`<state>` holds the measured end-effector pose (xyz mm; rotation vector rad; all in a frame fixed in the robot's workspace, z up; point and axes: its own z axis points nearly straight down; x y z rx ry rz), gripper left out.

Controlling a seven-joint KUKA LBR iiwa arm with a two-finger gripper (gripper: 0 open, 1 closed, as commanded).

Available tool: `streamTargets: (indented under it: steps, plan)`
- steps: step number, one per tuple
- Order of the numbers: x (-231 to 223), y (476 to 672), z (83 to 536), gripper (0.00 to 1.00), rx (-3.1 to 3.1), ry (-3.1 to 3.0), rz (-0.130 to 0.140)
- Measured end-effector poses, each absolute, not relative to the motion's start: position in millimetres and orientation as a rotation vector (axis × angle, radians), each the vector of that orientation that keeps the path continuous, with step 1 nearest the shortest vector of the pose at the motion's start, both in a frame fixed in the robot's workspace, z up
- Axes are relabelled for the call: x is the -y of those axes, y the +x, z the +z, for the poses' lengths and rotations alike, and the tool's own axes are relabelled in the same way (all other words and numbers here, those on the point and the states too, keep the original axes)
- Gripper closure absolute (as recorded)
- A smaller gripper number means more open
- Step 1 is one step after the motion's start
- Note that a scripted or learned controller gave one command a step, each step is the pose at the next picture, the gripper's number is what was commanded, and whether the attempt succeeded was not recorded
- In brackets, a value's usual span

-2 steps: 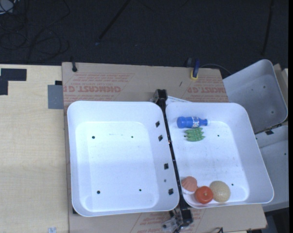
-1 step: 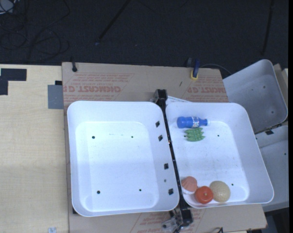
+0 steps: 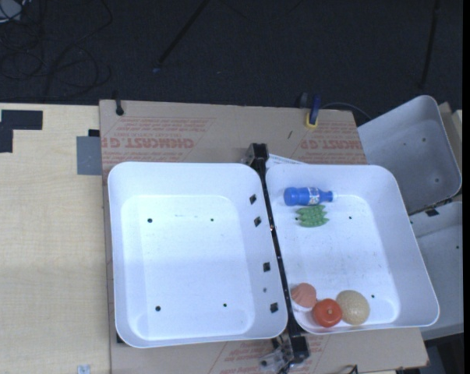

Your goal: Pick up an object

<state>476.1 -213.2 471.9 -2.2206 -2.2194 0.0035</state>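
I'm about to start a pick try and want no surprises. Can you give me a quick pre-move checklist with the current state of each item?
1. Objects to pick in right bin: ok.
2. Blue bottle lying flat by the far wall: ok.
3. Green item close beside the bottle, crowding risk: not ok.
4. Red ball, pink piece, tan ball bunched at the near wall: not ok.
5. Hand state: cannot tell.

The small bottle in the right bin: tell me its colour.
Blue, with a white cap; the bottle shows in the camera view, lying on its side.
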Motion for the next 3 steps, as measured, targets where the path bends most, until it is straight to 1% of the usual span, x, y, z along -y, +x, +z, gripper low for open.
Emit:
streamTargets:
  steps: [1,2,3]
  plan:
    - [213,476.1,452,1.00,2.220,-2.220,0.004]
    - [214,484.2,492,1.00,2.226,-2.221,-0.001]
    - [213,475.9,482,1.00,2.220,-2.219,0.002]
